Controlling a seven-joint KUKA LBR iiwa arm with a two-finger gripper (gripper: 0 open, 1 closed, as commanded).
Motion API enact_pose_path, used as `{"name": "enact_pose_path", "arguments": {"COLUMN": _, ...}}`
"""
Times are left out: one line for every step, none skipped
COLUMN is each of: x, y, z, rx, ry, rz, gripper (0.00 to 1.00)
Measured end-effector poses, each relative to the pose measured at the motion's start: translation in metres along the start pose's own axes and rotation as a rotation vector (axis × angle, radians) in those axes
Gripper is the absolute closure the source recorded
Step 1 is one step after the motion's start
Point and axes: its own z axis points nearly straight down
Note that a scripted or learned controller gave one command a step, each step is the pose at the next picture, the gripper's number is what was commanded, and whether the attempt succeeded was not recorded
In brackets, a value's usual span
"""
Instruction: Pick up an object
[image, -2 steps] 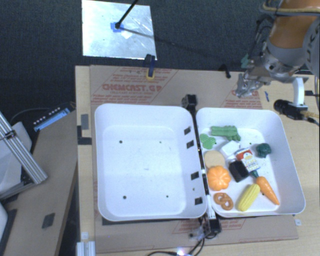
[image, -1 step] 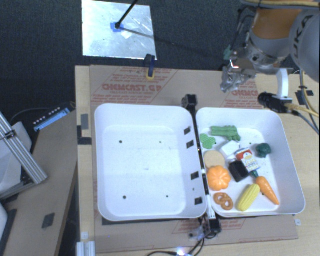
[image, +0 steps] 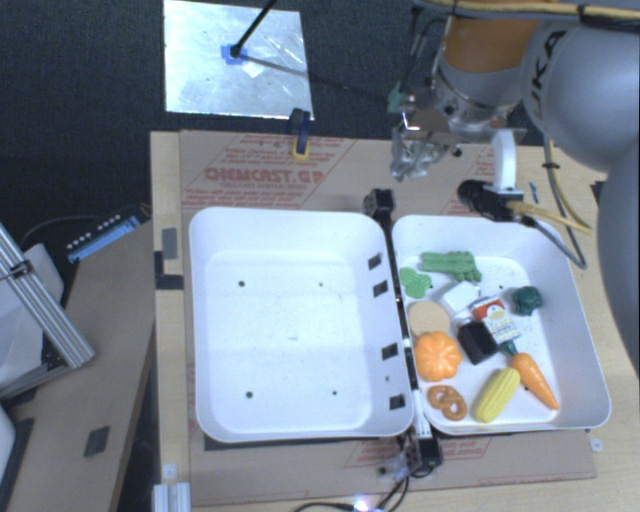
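- The gripper (image: 412, 160) hangs above the bench just beyond the far rim of the right bin (image: 585, 345), near the seam between the two bins; nothing sits between its fingers, though I cannot tell how they stand.
- All the objects lie in the right bin: a green toy (image: 450, 264), a pumpkin (image: 437, 355), a corn cob (image: 497, 394), a carrot (image: 536, 380), a pretzel (image: 447, 402).
- The left bin (image: 290, 320) sits just beside it.
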Motion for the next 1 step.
{"name": "enact_pose_path", "arguments": {"x": 0.071, "y": 0.0005, "z": -0.0148, "rx": -0.001, "ry": 0.002, "rz": 0.0, "gripper": 1.0}}
